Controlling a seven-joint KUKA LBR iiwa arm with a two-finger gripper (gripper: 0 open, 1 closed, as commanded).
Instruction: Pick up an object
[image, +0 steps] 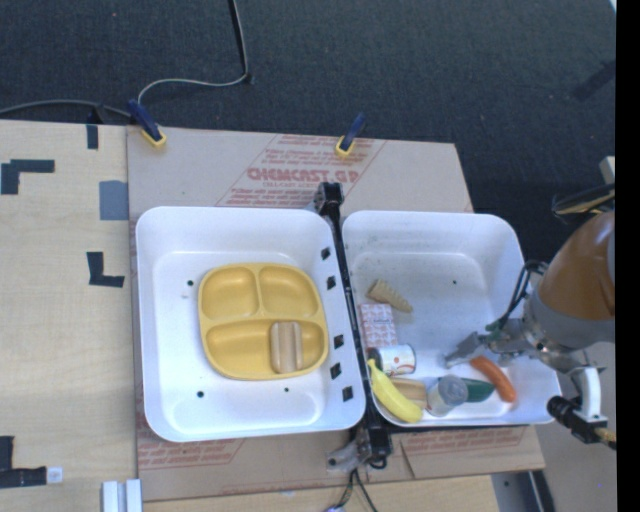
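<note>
The gripper is at the lower right of the frame, inside the right bin, just beside the carrot. Its fingers seem spread apart, pinching nothing, though they look small.

Grey arm w/ orange band, black cables.

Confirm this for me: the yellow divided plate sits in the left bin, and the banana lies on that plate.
Not quite. The yellow divided plate does sit in the left bin, but the banana lies in the right bin, near its front left corner. The camera view shows a tan block-like piece on the plate instead.
</note>
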